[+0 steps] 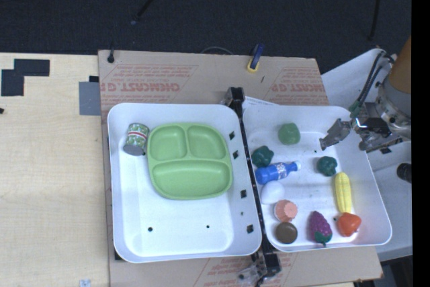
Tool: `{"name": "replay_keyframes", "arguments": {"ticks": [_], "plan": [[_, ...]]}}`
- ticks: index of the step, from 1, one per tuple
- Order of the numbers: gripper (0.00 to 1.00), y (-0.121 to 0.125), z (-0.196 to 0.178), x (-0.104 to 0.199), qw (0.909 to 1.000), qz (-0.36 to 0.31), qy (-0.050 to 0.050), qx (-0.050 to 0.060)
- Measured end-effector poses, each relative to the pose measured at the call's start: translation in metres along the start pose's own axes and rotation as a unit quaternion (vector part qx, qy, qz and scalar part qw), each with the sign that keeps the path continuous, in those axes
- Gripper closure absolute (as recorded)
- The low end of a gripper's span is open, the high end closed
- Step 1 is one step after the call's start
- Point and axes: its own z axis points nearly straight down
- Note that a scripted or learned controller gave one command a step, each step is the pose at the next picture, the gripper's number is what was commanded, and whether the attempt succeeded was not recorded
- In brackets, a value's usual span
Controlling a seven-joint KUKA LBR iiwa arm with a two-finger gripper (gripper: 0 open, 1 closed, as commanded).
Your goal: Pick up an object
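Note:
My gripper (354, 138) hangs over the right side of the right bin (379, 212), open, with nothing between its fingers. One finger (332, 135) points left and the other sits near the bin's right rim. Just below the left finger lies a dark teal toy (327, 165). A green ball (289, 133) is to the gripper's left. Further down the bin lie a yellow corn cob (343, 191), an orange-red toy (348, 223), a purple eggplant (320, 226), a pink round piece (286, 210), a brown round piece (287, 232), a blue bottle (275, 173) and a dark green broccoli (262, 156).
The left bin (175, 232) holds a green divided plate (190, 161) and a small can (136, 138) at its upper left corner. A black divider (246, 171) runs between the bins. A blue and yellow clip (254, 58) lies on the cardboard behind them.

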Motion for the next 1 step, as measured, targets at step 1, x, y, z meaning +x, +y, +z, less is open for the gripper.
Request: {"name": "replay_keyframes", "arguments": {"ticks": [1], "plan": [[0.0, 0.0019, -0.0073, -0.0001, 1.0, -0.001, -0.001, -0.006]]}}
